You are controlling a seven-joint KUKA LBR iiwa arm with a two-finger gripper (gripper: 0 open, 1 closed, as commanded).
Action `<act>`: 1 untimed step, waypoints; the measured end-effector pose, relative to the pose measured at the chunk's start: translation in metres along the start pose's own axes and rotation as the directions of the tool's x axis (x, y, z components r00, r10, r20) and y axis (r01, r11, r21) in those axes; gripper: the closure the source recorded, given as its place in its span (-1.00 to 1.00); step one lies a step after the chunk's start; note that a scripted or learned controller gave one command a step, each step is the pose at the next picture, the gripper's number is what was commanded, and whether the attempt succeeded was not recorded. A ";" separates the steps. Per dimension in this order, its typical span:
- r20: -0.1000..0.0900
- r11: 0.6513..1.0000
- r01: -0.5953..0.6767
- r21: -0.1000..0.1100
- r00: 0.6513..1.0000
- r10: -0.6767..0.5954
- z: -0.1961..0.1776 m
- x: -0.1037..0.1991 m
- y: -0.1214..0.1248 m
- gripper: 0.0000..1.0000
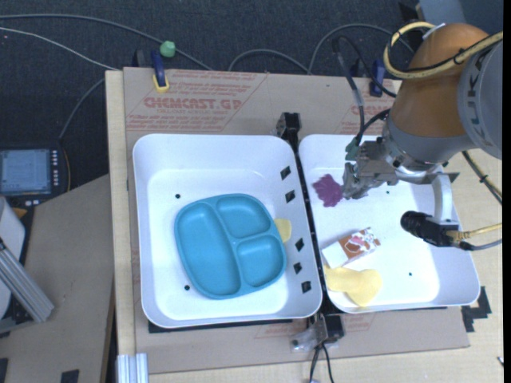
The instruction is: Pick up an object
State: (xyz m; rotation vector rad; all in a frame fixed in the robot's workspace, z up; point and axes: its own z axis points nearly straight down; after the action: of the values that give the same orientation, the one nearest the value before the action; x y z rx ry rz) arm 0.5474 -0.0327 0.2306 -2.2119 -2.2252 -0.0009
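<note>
My gripper (pixel 354 188) hangs over the upper left part of the right bin (pixel 447 294), its tip just right of a small purple object (pixel 326 190) that lies on the bin floor. Nothing shows between the fingers. Lower in the same bin lie a small red and white packet (pixel 357 246) and a pale yellow object (pixel 354 283) near the front wall.
The left bin (pixel 160 166) holds a blue divided tray (pixel 230 244) with a small yellow piece (pixel 283 230) at its right side. Black clips run along the divider between the bins. Cardboard lies under both bins.
</note>
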 end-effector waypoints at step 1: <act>0.001 1.000 -0.001 0.002 1.000 0.001 0.011 0.052 -0.001 1.00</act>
State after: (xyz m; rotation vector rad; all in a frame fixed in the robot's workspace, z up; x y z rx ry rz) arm 0.5458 0.0195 0.2194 -2.2119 -2.2241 0.0014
